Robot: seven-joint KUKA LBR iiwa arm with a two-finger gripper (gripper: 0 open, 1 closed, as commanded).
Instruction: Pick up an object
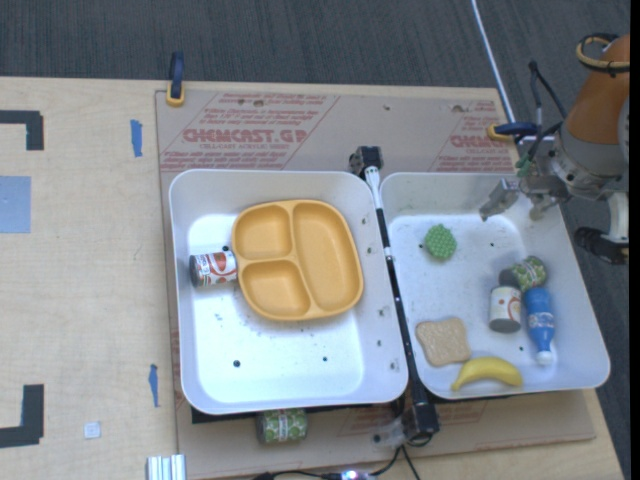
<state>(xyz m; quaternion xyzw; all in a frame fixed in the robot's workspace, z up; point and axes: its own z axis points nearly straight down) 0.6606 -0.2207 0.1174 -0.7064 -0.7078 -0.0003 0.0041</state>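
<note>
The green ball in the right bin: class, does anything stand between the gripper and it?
Nothing visible does. The gripper hangs over the right bin's far right corner, and only bare bin floor lies between it and the green ball. The cans and blue bottle sit nearer the camera, off that line.

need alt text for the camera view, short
The gripper hovers over the right bin's far edge; that bin holds a green ball, bread slice, banana, blue bottle and two cans. The left bin holds a yellow divided plate and a red can.
</note>
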